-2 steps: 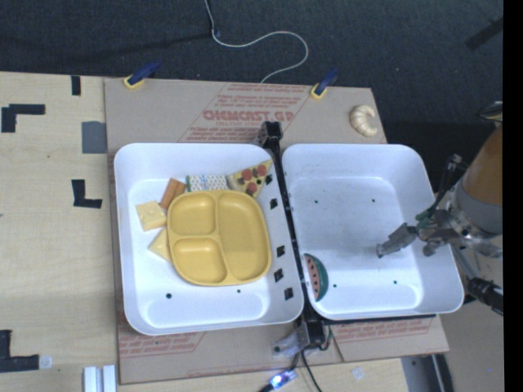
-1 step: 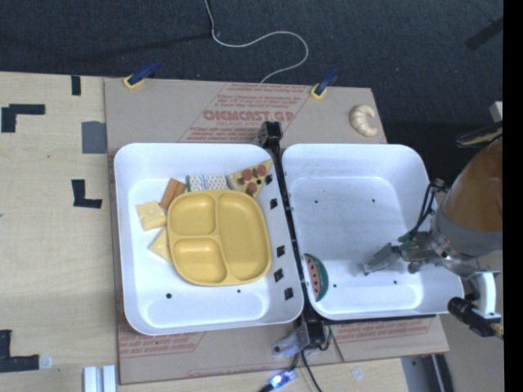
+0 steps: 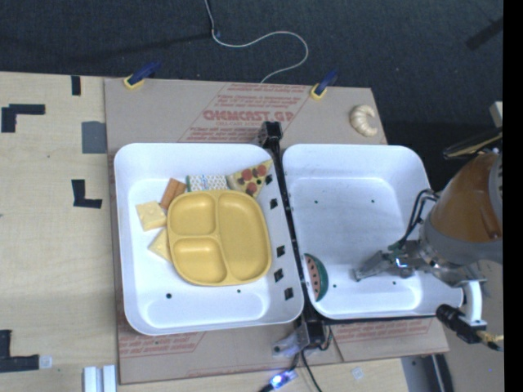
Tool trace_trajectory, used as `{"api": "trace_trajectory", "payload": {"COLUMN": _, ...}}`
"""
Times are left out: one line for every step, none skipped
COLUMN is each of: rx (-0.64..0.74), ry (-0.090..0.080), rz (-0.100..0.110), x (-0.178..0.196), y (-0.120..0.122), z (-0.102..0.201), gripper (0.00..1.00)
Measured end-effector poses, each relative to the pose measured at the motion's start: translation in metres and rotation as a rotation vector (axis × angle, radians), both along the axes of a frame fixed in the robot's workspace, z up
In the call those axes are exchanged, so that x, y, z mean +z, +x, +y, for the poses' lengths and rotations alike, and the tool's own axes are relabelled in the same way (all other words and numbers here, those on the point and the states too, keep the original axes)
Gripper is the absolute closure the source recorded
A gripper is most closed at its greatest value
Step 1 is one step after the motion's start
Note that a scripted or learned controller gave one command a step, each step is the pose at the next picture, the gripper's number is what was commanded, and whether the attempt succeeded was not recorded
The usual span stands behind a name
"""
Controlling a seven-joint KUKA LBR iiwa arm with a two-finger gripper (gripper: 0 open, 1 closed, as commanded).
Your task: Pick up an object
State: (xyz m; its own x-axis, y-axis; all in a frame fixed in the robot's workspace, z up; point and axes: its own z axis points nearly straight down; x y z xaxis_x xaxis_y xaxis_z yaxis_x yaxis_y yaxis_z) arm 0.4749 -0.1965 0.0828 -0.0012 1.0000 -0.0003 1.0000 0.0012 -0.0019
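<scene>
My gripper (image 3: 365,271) hangs low over the right bin (image 3: 351,170), near its front wall, on the grey arm with the orange band (image 3: 467,207) reaching in from the right. Nothing shows at its tip. A watermelon slice (image 3: 315,276) lies against the right bin's front left wall, a short way left of the gripper and apart from it. In the left bin (image 3: 131,170) a yellow divided plate (image 3: 219,237) lies with small toy foods around it: a pale cracker (image 3: 150,216), a brown piece (image 3: 172,192), a pizza slice (image 3: 252,175).
The divider between the bins (image 3: 282,219) runs just left of the watermelon. A beige shell-shaped item (image 3: 365,119) lies on the cardboard behind the right bin. Clamps (image 3: 140,75) hold the cardboard's back edge, and a white cable (image 3: 261,43) loops behind it.
</scene>
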Motion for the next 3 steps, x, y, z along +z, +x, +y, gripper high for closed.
{"api": "trace_trajectory", "payload": {"rx": 0.0, "ry": -0.002, "rz": -0.004, "x": 0.013, "y": 0.001, "z": -0.001, "gripper": 1.0}}
{"api": "trace_trajectory", "payload": {"rx": 0.001, "ry": 0.0, "rz": -0.003, "x": 0.06, "y": 0.0, "z": 0.009, "gripper": 1.0}}
{"api": "trace_trajectory", "payload": {"rx": 0.001, "ry": 0.0, "rz": -0.004, "x": 0.105, "y": -0.005, "z": 0.014, "gripper": 1.0}}
